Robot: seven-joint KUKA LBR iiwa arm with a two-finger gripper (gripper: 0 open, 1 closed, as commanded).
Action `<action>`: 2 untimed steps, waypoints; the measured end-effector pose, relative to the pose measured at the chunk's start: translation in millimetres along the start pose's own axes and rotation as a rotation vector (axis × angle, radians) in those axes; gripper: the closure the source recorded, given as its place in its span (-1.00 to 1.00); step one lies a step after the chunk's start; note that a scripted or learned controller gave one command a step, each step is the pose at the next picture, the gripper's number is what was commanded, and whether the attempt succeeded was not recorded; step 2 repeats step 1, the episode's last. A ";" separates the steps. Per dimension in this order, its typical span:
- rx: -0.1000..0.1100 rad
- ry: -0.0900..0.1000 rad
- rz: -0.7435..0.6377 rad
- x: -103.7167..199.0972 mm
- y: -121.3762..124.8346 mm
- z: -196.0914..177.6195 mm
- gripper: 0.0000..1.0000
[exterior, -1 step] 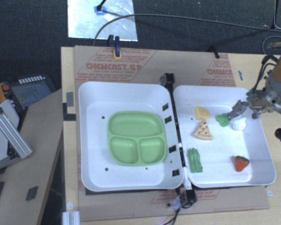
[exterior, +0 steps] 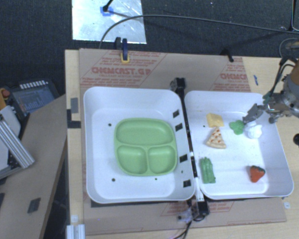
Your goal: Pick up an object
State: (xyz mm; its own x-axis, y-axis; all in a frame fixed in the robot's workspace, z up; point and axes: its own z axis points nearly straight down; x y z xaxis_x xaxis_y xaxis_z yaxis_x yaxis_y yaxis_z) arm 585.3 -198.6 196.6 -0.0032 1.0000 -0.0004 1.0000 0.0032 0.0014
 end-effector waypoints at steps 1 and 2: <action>0.003 0.001 0.001 1.4 1.6 41.5 -1.00; 0.003 0.001 0.001 1.4 1.6 41.5 -1.00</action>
